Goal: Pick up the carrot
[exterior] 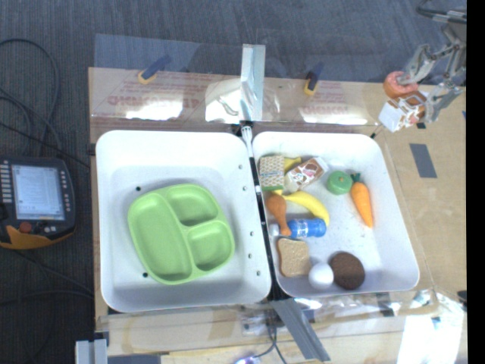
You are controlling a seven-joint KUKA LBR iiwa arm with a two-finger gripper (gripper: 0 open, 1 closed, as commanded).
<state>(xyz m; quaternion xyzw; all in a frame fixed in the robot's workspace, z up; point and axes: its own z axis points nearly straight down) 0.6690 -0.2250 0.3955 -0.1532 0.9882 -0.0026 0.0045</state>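
I see the carrot [362,202] near the right bin's [394,203] right wall: light, stiff, slick; I'd pinch mid-body. End effector [424,70] state I cannot tell.

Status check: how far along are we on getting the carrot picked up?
Nothing looks done yet. The carrot lies in the right bin, near its right wall, beside the green round toy, with nothing touching it. The arm is parked at the top right, outside the bin, its tool far from the carrot. Left to do: the whole approach, grasp and lift.
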